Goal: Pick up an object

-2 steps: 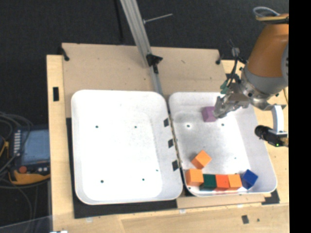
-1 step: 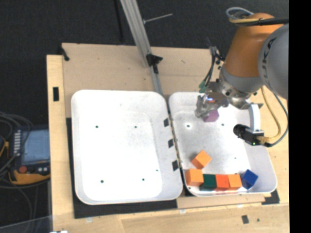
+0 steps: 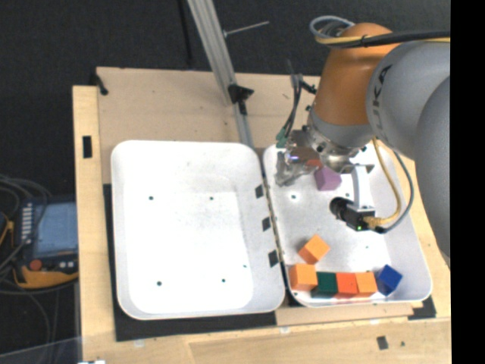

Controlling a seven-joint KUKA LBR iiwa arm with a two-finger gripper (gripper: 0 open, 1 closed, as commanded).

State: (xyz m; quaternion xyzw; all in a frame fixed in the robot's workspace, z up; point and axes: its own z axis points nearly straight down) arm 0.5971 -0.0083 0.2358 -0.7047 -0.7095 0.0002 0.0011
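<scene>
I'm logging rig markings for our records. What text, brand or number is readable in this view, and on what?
"KUKA", seen partly and turned on its side, on the grey arm near the orange band.
The device with a screen left of the bench: any text too blurred to read.

Left bin [image 3: 186, 226] lies open; blocks [image 3: 341, 282] crowd the right bin's [image 3: 409, 241] near edge.

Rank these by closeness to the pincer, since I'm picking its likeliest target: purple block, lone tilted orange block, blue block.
Measured from the pincer in the camera view:
1. Purple block, just to its right, at the right bin's far end.
2. Tilted orange block, mid-bin, nearer the camera.
3. Blue block, at the right end of the row along the bin's near edge.
</scene>
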